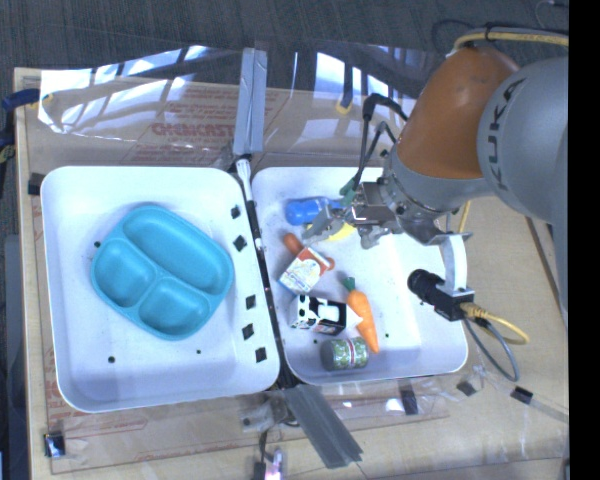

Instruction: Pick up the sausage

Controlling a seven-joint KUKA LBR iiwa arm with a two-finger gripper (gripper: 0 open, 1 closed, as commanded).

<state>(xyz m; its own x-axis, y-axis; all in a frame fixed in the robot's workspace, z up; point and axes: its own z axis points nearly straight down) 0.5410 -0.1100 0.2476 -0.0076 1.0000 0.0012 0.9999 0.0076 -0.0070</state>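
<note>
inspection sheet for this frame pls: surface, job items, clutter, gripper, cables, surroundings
Surface: two white bins side by side; left bin, right bin.
Job's things: sausage, small reddish piece in the right bin, partly hidden; identity uncertain.
Clutter: blue plate in the left bin; in the right bin, blue item, packet, carrot, cow-print item, can.
Grippers: gripper low over the right bin by the blue item; nothing visibly held.
Cables: yellow cable at the right bin's edge; another over the arm.
Surroundings: cardboard under clear sheeting, dark floor.
</note>
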